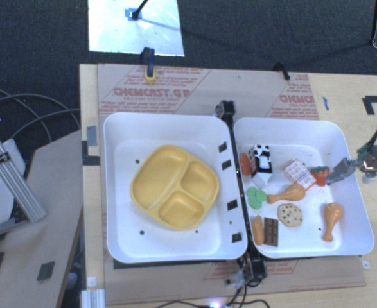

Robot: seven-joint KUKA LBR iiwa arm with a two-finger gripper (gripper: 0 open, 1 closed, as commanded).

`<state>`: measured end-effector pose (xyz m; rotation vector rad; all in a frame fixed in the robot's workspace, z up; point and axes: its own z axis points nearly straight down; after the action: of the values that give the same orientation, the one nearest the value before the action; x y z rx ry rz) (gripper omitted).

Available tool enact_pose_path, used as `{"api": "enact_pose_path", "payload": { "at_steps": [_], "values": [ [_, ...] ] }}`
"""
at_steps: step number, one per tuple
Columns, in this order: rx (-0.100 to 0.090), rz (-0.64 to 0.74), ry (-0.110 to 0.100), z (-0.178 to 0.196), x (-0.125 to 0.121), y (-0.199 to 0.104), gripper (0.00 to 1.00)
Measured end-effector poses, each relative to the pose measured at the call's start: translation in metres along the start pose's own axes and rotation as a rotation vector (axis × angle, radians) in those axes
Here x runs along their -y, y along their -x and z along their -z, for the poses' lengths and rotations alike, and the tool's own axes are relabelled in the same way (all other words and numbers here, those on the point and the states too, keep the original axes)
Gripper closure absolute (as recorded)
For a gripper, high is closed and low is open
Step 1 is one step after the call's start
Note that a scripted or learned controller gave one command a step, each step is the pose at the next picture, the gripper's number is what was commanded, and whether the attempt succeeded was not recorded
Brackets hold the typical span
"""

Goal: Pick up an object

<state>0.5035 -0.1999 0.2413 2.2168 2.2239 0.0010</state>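
Two shallow white bins sit side by side. The grey end effector (342,169) hangs at the right bin's (342,133) right edge; its grip is unclear.

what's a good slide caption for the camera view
End effector reaching into the right white bin of toy food; yellow divided plastic plate in the left white bin.

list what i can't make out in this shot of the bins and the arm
- Gripper: in the camera view the arm is cut off by the right edge, and the fingers are too small and blurred to judge.
- Orange toy beside the gripper: too small to identify, and touching or apart is unclear.
- Black and white toy in the right bin: too blurred to name.
- Cardboard lettering: partly hidden by the left bin.
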Motion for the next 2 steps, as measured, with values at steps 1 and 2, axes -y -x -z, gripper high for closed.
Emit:
{"api": "enact_pose_path", "payload": {
  "at_steps": [1,2],
  "values": [
    [0.004,0.005,0.021,0.2341,0.0155,-0.0479,0.0],
    [0.003,0.007,0.008,0.2359,0.0151,-0.0466,1.0]
  ]
}}
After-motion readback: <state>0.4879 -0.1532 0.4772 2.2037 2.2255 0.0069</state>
